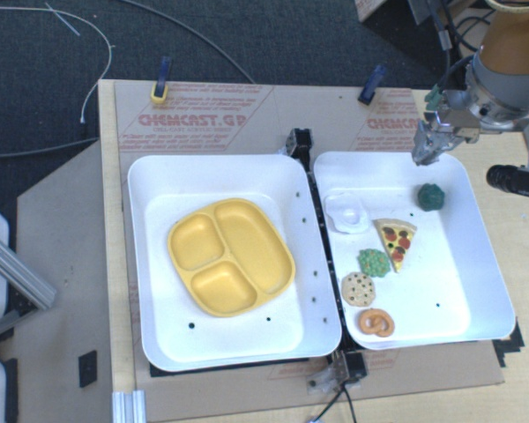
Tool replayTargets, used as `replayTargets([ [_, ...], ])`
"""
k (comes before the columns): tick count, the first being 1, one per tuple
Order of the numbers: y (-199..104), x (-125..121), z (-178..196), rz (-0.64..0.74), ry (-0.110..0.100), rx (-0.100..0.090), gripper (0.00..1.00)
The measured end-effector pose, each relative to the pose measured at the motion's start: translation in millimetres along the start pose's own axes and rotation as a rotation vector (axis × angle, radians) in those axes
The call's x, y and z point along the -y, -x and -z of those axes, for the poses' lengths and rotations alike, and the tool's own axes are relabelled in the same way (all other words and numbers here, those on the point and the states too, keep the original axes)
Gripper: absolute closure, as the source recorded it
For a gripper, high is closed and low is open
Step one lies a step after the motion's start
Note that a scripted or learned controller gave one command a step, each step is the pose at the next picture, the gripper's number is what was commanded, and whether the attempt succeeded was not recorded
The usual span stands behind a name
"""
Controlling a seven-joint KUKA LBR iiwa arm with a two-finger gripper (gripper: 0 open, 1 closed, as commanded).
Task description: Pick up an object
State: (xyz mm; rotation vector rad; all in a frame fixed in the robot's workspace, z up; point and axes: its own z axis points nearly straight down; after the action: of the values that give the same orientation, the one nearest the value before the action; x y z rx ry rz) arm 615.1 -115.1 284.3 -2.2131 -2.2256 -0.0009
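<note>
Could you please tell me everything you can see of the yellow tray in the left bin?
The yellow tray is a rounded, glossy, plastic-looking plate divided by raised ridges into three compartments: one long one on the right, two smaller ones on the left. It lies flat, right side up, turned at a slant, near the middle of the left white bin. It rests on the bin floor; nothing lies in it or touches it otherwise.

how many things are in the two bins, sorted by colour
Yellow: 1, the divided tray in the left bin
Green: 2, the dark green ball and the broccoli piece
Clear: 1, the small cup
Tan or orange: 3, the pizza slice, the cookie, the pretzel
Total: 7
</note>
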Motion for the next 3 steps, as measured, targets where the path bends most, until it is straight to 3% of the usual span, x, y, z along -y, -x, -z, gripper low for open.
replayTargets([
  [2,-102,16,-1,0.0,-0.001,0.0,1.0],
  [3,-152,18,-19,-0.001,-0.002,0.001,1.0],
])
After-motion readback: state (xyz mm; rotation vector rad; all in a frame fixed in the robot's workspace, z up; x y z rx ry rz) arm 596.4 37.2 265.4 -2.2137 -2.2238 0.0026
